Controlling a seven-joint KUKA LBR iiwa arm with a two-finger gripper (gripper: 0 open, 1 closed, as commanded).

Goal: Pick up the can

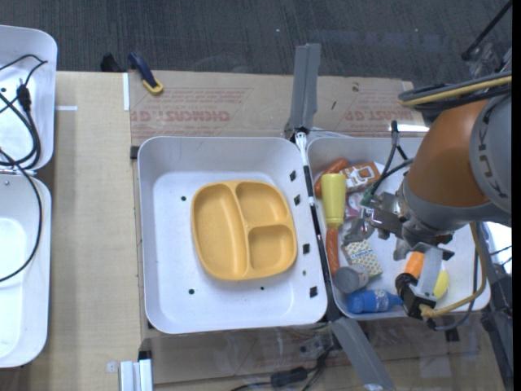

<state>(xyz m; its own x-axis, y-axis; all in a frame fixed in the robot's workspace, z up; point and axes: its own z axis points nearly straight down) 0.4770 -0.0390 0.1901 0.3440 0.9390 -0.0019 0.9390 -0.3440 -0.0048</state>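
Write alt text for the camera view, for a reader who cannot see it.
A grey and orange robot arm reaches in from the right over the right bin, which is crowded with small items including a yellow bottle and a blue container. The left bin holds a yellow divided plate.

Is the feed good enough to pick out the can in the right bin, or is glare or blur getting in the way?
Camera view: lighting is even and soft, with no strong glare on the white left bin, and the yellow divided plate reads sharply. The right bin is cluttered and half covered by the arm; its small items look soft, so I cannot tell which is the can. The tool is dark and hard to read.
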